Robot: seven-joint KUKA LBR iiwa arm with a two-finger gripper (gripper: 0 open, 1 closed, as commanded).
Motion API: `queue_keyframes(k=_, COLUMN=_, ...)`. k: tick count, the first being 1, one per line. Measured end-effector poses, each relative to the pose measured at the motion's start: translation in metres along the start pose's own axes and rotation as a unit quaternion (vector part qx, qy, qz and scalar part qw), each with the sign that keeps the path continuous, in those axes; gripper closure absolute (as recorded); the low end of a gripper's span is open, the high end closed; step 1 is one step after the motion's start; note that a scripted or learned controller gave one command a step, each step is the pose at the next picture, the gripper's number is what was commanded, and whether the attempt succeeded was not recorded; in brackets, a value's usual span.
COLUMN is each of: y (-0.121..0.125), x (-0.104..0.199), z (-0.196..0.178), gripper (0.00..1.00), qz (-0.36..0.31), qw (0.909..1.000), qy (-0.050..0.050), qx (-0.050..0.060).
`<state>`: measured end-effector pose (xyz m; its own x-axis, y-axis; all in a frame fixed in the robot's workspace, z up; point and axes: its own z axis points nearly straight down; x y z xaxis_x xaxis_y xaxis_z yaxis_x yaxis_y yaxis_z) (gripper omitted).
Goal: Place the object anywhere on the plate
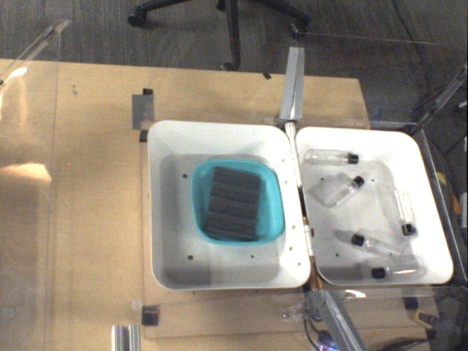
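Observation:
A turquoise square plate (273,205) sits in the left white bin (170,218). A dark grey ridged block (233,204) lies flat on the plate, roughly centred. In the right white bin (431,196) lie several clear plastic vials with black caps, one near the back (330,156), one at the right (404,211), one at the front (371,246).
Both bins rest on a tan wooden bench (80,218). A metal post (293,82) stands behind the seam between the bins. A black office-chair base (227,9) is on the floor beyond the bench. Cables and a metal bracket (333,324) lie at the front edge.

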<state>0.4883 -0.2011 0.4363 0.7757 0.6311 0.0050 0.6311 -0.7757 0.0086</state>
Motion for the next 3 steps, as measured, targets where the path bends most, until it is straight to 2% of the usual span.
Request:
queue_keyframes(k=1, y=0.0019, x=0.002, z=0.0003, gripper=0.0, qz=0.061, qw=0.9981, qy=0.0, qx=0.0)
queue_keyframes(k=2, y=0.0037, x=-0.0023, z=-0.0001, gripper=0.0, qz=0.125, qw=0.9922, qy=0.0, qx=0.0)
queue_keyframes(k=3, y=0.0039, x=-0.0026, z=-0.0002, gripper=0.0, qz=0.188, qw=0.9822, qy=0.0, qx=-0.001)
